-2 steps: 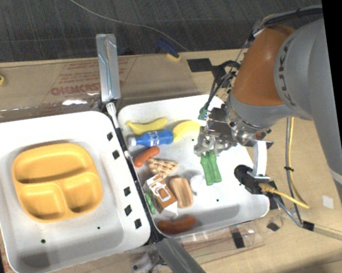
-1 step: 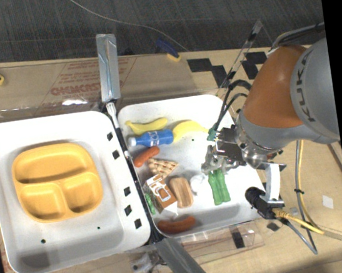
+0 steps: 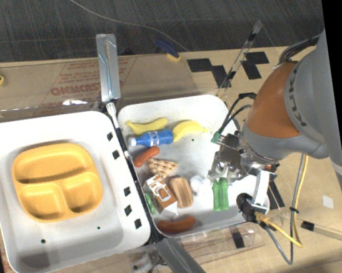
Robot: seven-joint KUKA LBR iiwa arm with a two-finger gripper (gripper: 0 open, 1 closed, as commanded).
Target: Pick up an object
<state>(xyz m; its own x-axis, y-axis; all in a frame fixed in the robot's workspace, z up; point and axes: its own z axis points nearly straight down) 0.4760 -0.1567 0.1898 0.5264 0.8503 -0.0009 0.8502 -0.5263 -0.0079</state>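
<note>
The right bin (image 3: 173, 104) holds several toy foods. A green bottle (image 3: 220, 196) lies near its right wall, just below my gripper (image 3: 222, 171), which hovers over the bottle's upper end. To the left of the bottle lie a small white ball (image 3: 197, 184), a brown bread piece (image 3: 181, 191) and a brown-and-white carton (image 3: 160, 194). Farther up are a waffle (image 3: 162, 165), a red sausage (image 3: 147, 157), a blue bottle (image 3: 153, 138) and two yellow bananas (image 3: 146, 126) (image 3: 189, 127). A brown sausage (image 3: 176, 225) rests by the front wall.
The left bin (image 3: 60, 249) holds a yellow divided tray (image 3: 57, 180). A metal bar (image 3: 108, 66) stands at the back between the bins. My arm's orange band (image 3: 277, 108) and its cables (image 3: 278, 225) hang over the right bin's right edge.
</note>
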